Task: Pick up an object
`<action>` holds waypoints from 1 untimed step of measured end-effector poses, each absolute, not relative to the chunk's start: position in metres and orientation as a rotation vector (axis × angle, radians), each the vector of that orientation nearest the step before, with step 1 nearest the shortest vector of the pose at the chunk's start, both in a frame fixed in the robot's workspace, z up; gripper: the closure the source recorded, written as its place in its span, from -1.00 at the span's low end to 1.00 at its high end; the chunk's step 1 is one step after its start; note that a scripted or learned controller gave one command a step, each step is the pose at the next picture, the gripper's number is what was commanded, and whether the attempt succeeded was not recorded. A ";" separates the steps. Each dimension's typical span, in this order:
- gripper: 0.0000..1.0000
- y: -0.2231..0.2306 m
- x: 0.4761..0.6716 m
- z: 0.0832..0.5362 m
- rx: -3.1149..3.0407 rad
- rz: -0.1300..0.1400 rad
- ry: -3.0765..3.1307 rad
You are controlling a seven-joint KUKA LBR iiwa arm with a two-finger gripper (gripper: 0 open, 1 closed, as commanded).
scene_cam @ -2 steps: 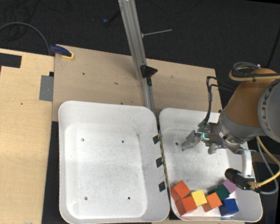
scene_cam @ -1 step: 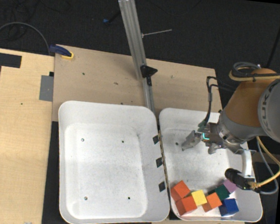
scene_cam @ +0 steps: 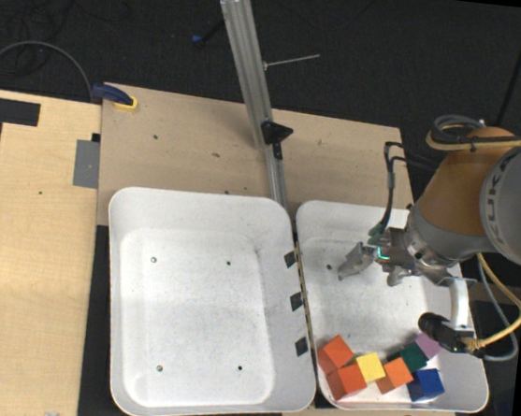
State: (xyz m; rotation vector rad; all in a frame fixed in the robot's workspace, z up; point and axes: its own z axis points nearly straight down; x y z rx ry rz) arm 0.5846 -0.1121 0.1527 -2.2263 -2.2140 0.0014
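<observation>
The gripper [scene_cam: 378,262] is hanging over the upper middle of the right bin [scene_cam: 334,223], with its fingers standing apart and nothing sitting between them. One grey finger [scene_cam: 358,260] is angling down to the left toward the bin floor, and a small green light is glowing at the gripper's base. Behind it, the arm [scene_cam: 474,196] is reaching in from the right, showing its orange band above the grey wrist, with cables looping around it.

The blocks are lying well apart from the gripper, clustered in the near corner of the right bin. Two red-orange blocks [scene_cam: 342,365] are sitting at the left of the cluster, touching a yellow block [scene_cam: 371,367]. An orange block [scene_cam: 398,372] is lying just beside the yellow one, with a green block [scene_cam: 413,357], a purple block [scene_cam: 428,345] and a blue block [scene_cam: 426,385] crowding in to its right.

The left bin [scene_cam: 197,303] is sitting beside the right one, with black clips along their shared edge. A slanted aluminium rail [scene_cam: 253,84] is rising behind the bins. No readable writing is showing anywhere.
</observation>
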 end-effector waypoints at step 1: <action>-1.00 -0.112 0.585 0.153 -2.227 0.001 -2.214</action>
